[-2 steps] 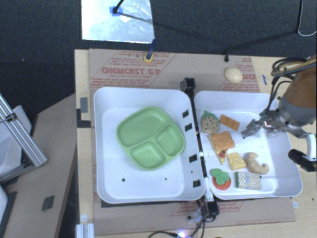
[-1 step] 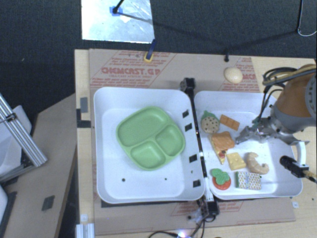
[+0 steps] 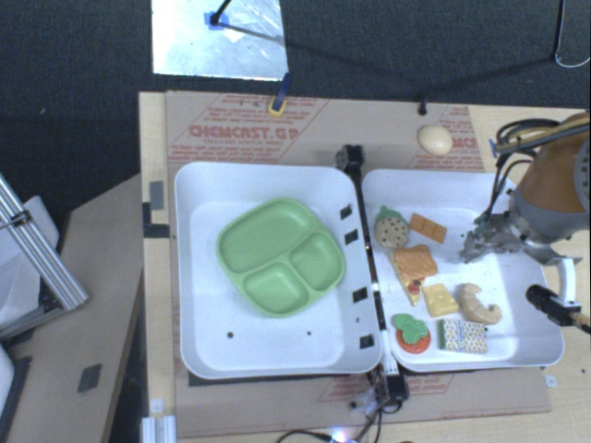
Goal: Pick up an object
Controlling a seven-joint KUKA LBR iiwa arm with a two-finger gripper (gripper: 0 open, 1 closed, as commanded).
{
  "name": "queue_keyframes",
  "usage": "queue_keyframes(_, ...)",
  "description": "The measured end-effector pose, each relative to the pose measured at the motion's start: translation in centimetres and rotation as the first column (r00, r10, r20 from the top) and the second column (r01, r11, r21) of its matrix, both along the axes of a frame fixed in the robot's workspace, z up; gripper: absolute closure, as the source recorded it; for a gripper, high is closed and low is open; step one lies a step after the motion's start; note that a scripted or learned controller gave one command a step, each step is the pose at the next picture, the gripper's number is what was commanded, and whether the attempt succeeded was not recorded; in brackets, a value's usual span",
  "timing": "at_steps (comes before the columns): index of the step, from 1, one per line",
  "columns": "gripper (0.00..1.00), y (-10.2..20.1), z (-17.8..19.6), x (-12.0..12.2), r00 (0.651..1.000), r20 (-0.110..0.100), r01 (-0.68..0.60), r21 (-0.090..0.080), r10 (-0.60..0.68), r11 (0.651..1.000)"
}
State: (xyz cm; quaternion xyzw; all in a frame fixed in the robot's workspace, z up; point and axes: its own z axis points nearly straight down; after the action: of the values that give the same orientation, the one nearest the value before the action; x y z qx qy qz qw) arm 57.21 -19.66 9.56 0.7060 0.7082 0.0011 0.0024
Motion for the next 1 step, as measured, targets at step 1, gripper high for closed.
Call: queue_keyframes(1,1.0,0.38,4.51,0.59,1.0,0.001,-0.002,0.0,0.002,1.0)
